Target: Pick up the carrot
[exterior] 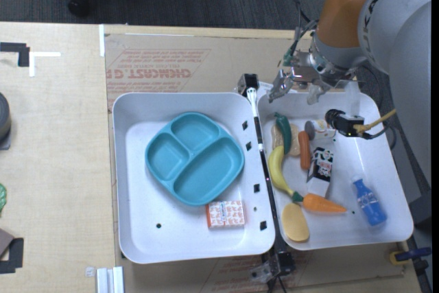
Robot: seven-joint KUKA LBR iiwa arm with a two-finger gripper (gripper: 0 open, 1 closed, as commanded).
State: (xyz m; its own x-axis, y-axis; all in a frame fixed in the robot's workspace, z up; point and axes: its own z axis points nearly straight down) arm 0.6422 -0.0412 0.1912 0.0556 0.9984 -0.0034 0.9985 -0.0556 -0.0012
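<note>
- Here's the arm (384,10), grey with its orange band, reaching in from the right and hanging over the far end of the right bin (394,168).
- The gripper (296,87) sits above that bin's back left corner; whether it is spread or pressed together, I can't tell from this angle, and nothing shows pinched in it.
- The carrot (322,204) lies flat near the front of the right bin, green stub toward the left, orange tip pointing right. It's well apart from the gripper.
- Just left of the carrot's stub, the banana (276,168) curves along the bin's left wall.
- In front of the carrot rests a pale yellow oval piece (295,223), close by it.
- Just behind the carrot stands a small black-and-white carton (321,165), with an orange sausage-like piece (304,149) beside it.
- A blue bottle (368,202) lies to the carrot's right, near the bin's right wall.
- Over in the left bin (130,216): a blue divided plate (195,158) in the middle, and a small red-and-white box (226,214) in front of it.
- Both bins rest on the worktop (48,147).
</note>
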